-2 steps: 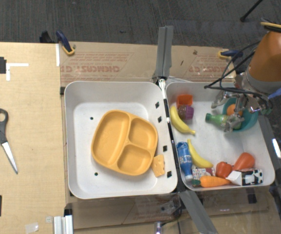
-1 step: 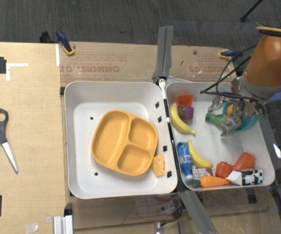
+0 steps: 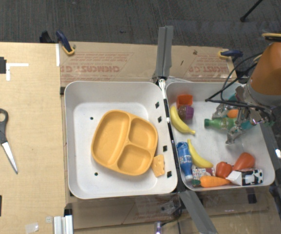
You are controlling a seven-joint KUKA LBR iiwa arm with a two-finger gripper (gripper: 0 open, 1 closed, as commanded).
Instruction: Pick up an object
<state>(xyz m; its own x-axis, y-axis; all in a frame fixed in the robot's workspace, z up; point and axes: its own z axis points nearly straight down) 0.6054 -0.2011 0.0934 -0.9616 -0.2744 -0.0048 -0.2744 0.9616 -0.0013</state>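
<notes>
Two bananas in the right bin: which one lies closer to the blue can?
The lower banana, near the bin's middle, its end almost at the blue can. The other banana lies farther up, beside the purple piece.

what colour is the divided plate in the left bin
Yellow-orange, all over; the plate shows plainly in the camera view.

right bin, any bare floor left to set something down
One bare patch in the right bin: mid-floor, between the lower banana, the green bottle and the claw. The near edge is crowded: blue can, carrot, carton.
</notes>
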